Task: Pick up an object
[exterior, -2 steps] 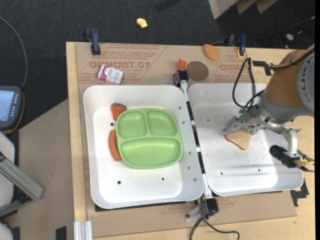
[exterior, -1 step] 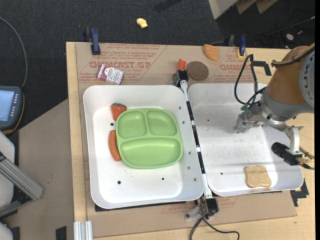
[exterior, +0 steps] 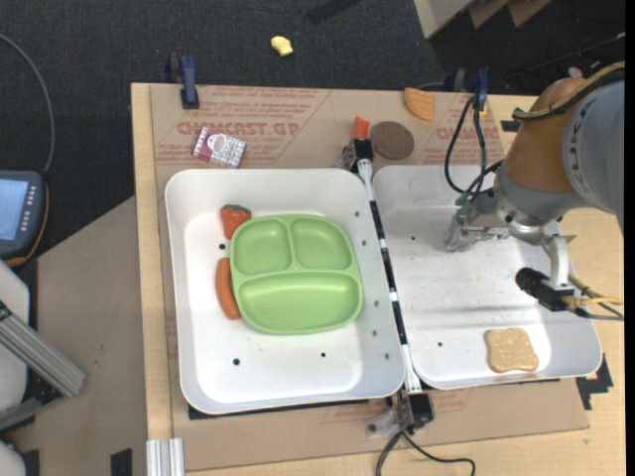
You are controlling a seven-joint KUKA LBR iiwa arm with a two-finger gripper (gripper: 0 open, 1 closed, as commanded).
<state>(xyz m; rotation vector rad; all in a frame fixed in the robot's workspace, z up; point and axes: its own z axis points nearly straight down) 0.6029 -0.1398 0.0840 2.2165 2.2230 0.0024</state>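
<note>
**Hand low over right bin, toast slice lying apart**

Over the right bin (exterior: 427,196) the arm (exterior: 566,147) was seen reaching in from the right, with the hand (exterior: 464,228) held low above the bin floor in its upper middle part. Whether the hand was spread or closed could not be told, and nothing was seen between its fingers. A black fitting (exterior: 541,288) was noted just below the wrist, above the bin's right side.

A tan toast slice (exterior: 511,350) was recorded lying flat in the near right corner of the right bin, well apart from the hand.

In the left bin (exterior: 198,345) a green divided plate (exterior: 295,273) was observed near the centre. An orange carrot-like piece (exterior: 226,288) lay against the plate's left edge, and a red-orange piece (exterior: 234,218) touched its upper left corner.

On the worktop (exterior: 288,117) behind the bins were noted a small printed packet (exterior: 218,147), a brown round disc (exterior: 392,140), an orange wedge (exterior: 420,103) and two blue clamps (exterior: 186,75) at the far edge. A yellow scrap (exterior: 282,45) lay on the dark floor beyond.
</note>
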